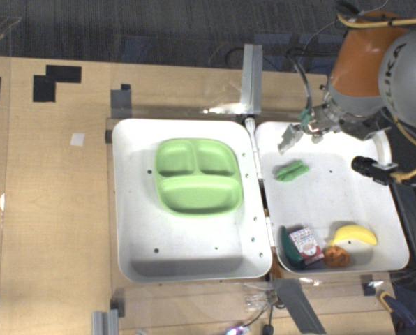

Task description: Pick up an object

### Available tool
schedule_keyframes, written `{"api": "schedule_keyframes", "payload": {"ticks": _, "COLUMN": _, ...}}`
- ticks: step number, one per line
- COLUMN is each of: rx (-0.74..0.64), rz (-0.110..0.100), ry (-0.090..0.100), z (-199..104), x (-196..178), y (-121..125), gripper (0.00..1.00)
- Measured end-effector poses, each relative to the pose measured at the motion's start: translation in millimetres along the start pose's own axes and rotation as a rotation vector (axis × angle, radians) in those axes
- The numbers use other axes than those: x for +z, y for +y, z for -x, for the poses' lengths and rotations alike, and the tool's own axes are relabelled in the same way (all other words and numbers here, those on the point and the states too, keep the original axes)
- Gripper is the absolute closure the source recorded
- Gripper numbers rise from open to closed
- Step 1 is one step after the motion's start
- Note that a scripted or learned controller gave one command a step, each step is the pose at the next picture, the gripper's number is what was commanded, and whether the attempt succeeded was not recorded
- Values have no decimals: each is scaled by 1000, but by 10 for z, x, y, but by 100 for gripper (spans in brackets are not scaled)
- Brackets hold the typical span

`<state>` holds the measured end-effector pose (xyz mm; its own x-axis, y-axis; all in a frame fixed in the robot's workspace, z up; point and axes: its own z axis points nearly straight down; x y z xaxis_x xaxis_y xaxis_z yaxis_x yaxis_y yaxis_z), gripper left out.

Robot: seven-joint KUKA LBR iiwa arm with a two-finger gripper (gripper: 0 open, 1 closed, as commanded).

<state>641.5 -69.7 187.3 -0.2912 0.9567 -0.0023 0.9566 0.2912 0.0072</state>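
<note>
Gripper (292, 137) is hovering at the right bin's (396, 215) far edge, fingers spread and holding nothing, with the green piece (291, 171) lying just below it toward the camera, long axis roughly left-right.

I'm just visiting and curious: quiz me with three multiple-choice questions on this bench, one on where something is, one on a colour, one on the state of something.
1. Where does the green divided plate lie?
A. left bin
B. right bin
C. on the bare bench

2. What colour is the banana?
A. red
B. yellow
C. blue

3. How does the gripper stand to the small green object?
A. clamped on it
B. above it, apart
C. pressing it flat

Answers:
1. A, it fills the middle of the left bin.
2. B, it looks yellow in the right bin.
3. B, white floor shows between them.
</note>
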Motion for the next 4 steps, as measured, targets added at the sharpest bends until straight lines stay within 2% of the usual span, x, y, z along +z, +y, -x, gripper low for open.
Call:
{"api": "schedule_keyframes", "payload": {"ticks": 1, "rx": 140, "rz": -1, "ry": 0, "z": 226, "x": 920, "y": -558, "gripper": 0}}
{"api": "schedule_keyframes", "payload": {"ticks": 2, "rx": -50, "rz": 0, "ry": 1, "z": -344, "x": 5, "y": -673, "gripper": 0}}
{"api": "schedule_keyframes", "payload": {"ticks": 3, "rx": -89, "rz": -3, "ry": 1, "z": 131, "x": 261, "y": -458, "gripper": 0}}
{"api": "schedule_keyframes", "payload": {"ticks": 4, "rx": 8, "rz": 6, "ry": -3, "z": 273, "x": 973, "y": -138, "gripper": 0}}
